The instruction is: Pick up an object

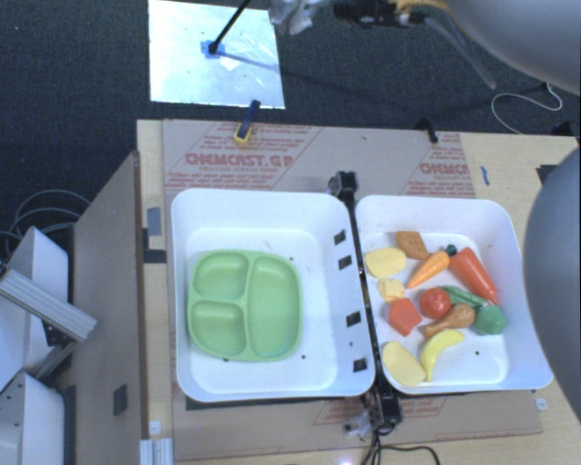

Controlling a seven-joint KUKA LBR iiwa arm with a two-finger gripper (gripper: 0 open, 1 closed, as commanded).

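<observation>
Nothing has been picked up yet: the toy foods, among them the large carrot (474,273), the tomato (435,301) and the banana (439,348), all lie in the right bin (517,238), while the green divided plate (244,304) sits in the left bin (272,209). The blurred shape that may be the end effector (292,15) sits past the bench's far edge, well apart from the food. I cannot tell whether it is open or closed, and nothing visible is held.

Dark carpet floor (64,100) surrounds a wooden bench (109,236) topped with a printed cardboard sheet (263,154), with a shiny metal plate (213,54) lying far behind it, white cables (27,213) coiling left and pale boxes (32,363) stacked near-left.
</observation>
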